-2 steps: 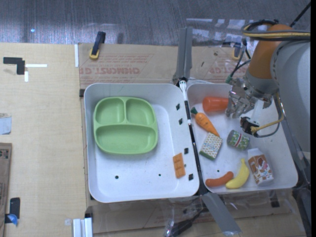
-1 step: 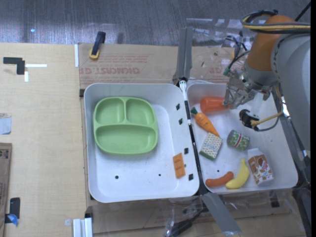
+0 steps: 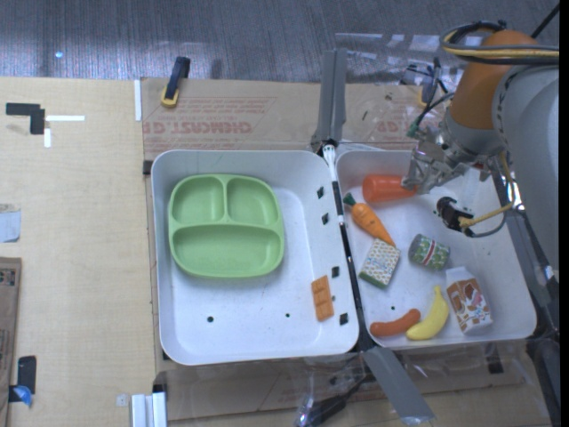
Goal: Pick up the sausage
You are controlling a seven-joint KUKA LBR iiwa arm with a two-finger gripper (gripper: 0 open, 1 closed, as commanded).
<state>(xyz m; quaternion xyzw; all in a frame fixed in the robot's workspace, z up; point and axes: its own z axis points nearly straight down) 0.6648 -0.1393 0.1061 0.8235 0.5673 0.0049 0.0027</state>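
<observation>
The sausage (image 3: 393, 324) is a short red-orange link lying flat near the front edge of the right bin (image 3: 511, 265). Its right end touches a yellow banana (image 3: 431, 317). My gripper (image 3: 420, 177) hangs over the back of the same bin, far from the sausage. It is right beside a red pepper-like toy (image 3: 384, 188), at that toy's right end. The wrist and cables above it hide its tip.
The right bin also holds a carrot (image 3: 372, 221), a small patterned box (image 3: 380, 263), a green can (image 3: 429, 253) and a juice carton (image 3: 468, 304). In the left bin (image 3: 178, 327) lie a green divided plate (image 3: 227, 225) and an orange wafer (image 3: 322, 297).
</observation>
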